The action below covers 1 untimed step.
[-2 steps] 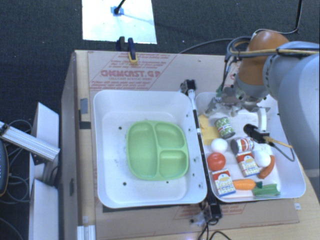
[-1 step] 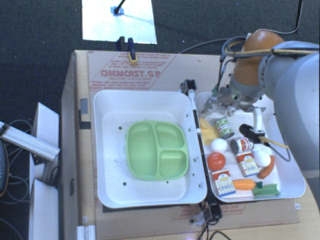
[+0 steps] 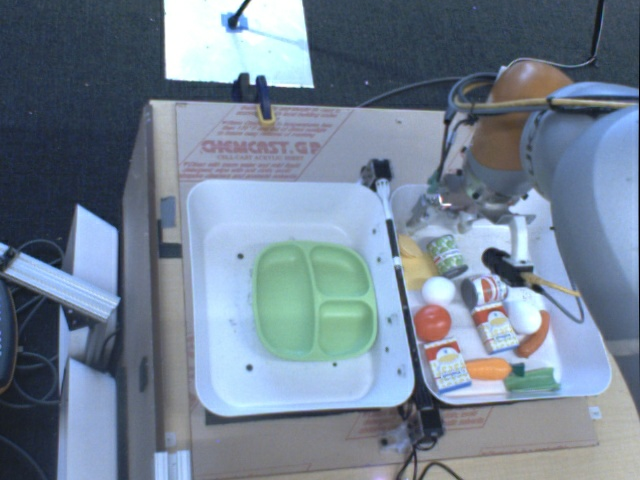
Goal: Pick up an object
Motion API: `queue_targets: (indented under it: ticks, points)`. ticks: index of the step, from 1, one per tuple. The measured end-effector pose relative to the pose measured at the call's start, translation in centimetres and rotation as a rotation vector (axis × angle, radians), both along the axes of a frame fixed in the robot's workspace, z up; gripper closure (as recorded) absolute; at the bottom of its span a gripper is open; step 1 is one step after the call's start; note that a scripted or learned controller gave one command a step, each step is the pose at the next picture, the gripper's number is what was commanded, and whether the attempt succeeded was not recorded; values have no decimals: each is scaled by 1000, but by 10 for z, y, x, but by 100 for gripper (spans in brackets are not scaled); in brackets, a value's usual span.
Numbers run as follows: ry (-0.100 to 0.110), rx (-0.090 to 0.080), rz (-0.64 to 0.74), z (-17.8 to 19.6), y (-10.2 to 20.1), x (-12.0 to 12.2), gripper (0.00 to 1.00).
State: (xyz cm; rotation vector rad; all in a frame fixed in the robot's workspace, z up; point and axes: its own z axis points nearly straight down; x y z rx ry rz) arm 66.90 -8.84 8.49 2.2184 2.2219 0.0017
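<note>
My gripper [image 3: 452, 206] hangs low over the far end of the right bin [image 3: 590, 363], under the orange band [image 3: 520, 108] of the arm. Just in front of it a green-labelled can [image 3: 447, 256] lies beside a yellow piece [image 3: 414, 258]. Nearer lie a white egg [image 3: 437, 290], a red tomato [image 3: 432, 322], a small red-labelled can [image 3: 485, 290] and a second egg [image 3: 524, 316]. Nothing shows as held in the gripper.
The left bin [image 3: 215, 268] holds a green divided plate [image 3: 315, 300]. At the right bin's near end lie two small cartons [image 3: 450, 363], a carrot [image 3: 488, 370], a green piece [image 3: 532, 378] and a red sausage-like item [image 3: 535, 336]. A black divider clamp [image 3: 378, 176] sits between the bins.
</note>
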Motion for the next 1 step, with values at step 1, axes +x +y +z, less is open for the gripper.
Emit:
queue_targets:
  ticks: [1]
  points:
    - [0,0,0,0,0,0,0]
